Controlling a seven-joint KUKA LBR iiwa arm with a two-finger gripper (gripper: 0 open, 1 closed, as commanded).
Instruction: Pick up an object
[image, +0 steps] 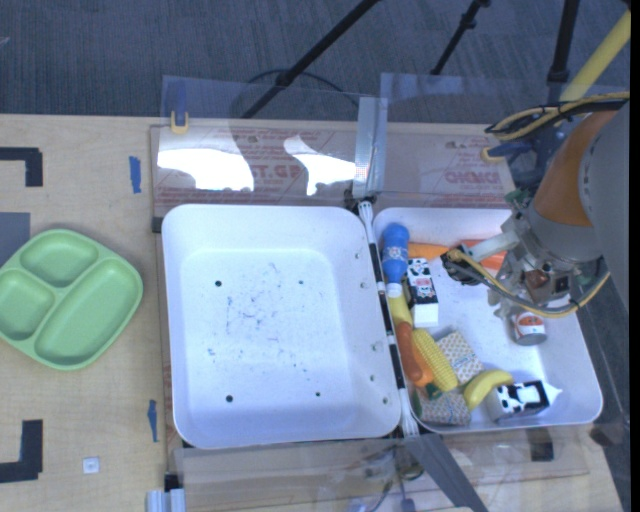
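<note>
- The arm (585, 190) comes in from the right, its grey body and orange band over the upper right part of the right bin (575, 345)
- Its wrist points down and leftward, ending in a cluster of metal parts and cables; the gripper (535, 285) sits low over the bin's right half, and whether it is parted or closed, I cannot tell
- Just below the gripper a small can (529, 328) with a red and white label stands on the bin floor, close to it; contact cannot be judged
- The bench is pale wood with 2 shallow white bins side by side; the left bin (270, 320) shows faint blue scribbles on its floor
- A green divided plate (65, 298) with 3 sections lies on the bench, well left of the bins
- Clear plastic panels stand behind the bins; dark grey carpet and black stand legs lie beyond
- Along the right bin's left wall, things lie in a line running top to bottom: a blue bottle (395, 250), a black and white box (422, 290), a corn cob (434, 358) with its long axis tilted down to the right
- A banana (484, 385) curves near the bottom edge, beside a black and white cow toy (522, 397)
</note>
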